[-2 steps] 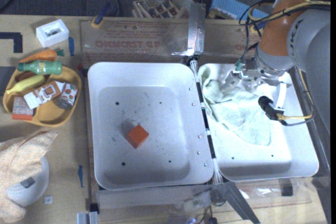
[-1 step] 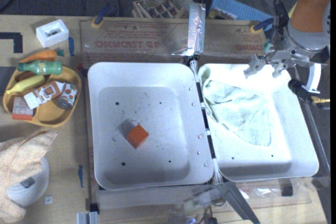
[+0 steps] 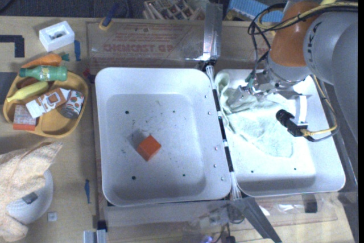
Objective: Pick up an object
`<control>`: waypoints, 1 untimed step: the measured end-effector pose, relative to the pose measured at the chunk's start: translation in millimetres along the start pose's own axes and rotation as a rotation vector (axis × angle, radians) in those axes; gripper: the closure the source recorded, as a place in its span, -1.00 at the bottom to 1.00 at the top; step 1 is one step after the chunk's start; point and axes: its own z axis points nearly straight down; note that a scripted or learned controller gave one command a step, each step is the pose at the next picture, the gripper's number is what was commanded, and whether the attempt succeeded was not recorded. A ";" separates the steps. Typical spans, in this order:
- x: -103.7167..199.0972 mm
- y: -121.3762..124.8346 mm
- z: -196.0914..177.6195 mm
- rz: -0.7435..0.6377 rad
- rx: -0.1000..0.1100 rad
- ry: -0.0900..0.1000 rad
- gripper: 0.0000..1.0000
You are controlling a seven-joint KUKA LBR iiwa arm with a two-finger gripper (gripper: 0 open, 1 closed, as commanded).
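My hand (image 3: 245, 94) hangs low over the far left corner of the right bin (image 3: 318, 176), above a pale cloth (image 3: 264, 131); whether it is apart or together I cannot tell. The orange block (image 3: 149, 147) sits in the left bin (image 3: 114, 94), well apart.

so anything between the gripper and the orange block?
Only the bin walls. The gripper is low in the right bin, over a pale cloth; the orange block lies alone in the left bin. The two rims between them must be cleared; nothing else visible blocks it.
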 end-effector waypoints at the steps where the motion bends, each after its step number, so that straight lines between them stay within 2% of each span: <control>1: -3.9 19.4 4.6 -0.009 -0.005 -0.002 -1.00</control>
